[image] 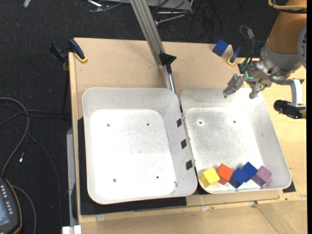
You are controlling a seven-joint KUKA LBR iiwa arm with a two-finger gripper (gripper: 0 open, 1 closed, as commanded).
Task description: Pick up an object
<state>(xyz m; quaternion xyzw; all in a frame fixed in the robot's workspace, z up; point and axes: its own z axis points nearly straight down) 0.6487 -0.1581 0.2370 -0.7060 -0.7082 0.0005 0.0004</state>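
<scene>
Several small blocks lie in a row along the near edge of the right bin point(273, 130): a yellow block point(210, 176), an orange block point(224, 172), a blue block point(243, 174) and a purple block point(263, 175). My gripper point(243, 88) hangs over the bin's far edge, well away from the blocks. Its two fingers stand apart, open, with nothing between them.
The left bin point(129, 143) sits beside the right one. A slanted metal pole point(148, 26) crosses the back of the bench. A blue cube point(221, 47) rests on the bench top at the far right, beside a clamp point(234, 55). Another clamp point(73, 50) grips the far left corner.
</scene>
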